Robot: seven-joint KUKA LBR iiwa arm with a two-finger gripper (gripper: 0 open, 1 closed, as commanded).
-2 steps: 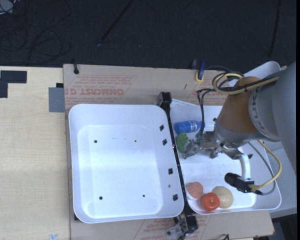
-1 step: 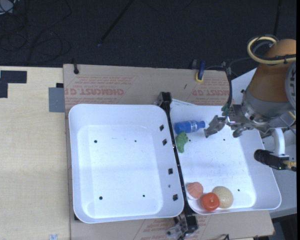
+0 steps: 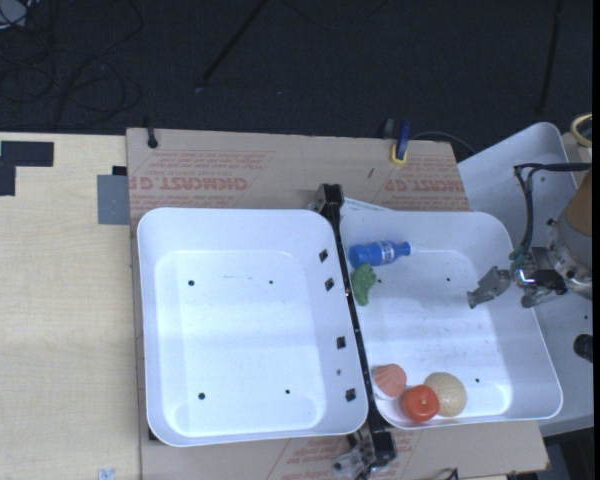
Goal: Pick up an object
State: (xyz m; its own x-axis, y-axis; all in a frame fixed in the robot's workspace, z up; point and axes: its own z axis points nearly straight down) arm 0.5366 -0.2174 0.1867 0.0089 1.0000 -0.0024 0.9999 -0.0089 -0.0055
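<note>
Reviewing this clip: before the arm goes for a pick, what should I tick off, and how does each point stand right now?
1. Objects in the right bin: ok; blue bottle, green piece, pink piece, red ball, beige ball.
2. Gripper over that bin: ok.
3. Gripper holding nothing: ok.
4. Finger opening: cannot tell.
5. Target isolated: bottle ok; balls touching, not ok.

the arm reaches in from the right, its gripper [image 3: 502,290] low and pointing left.
</note>
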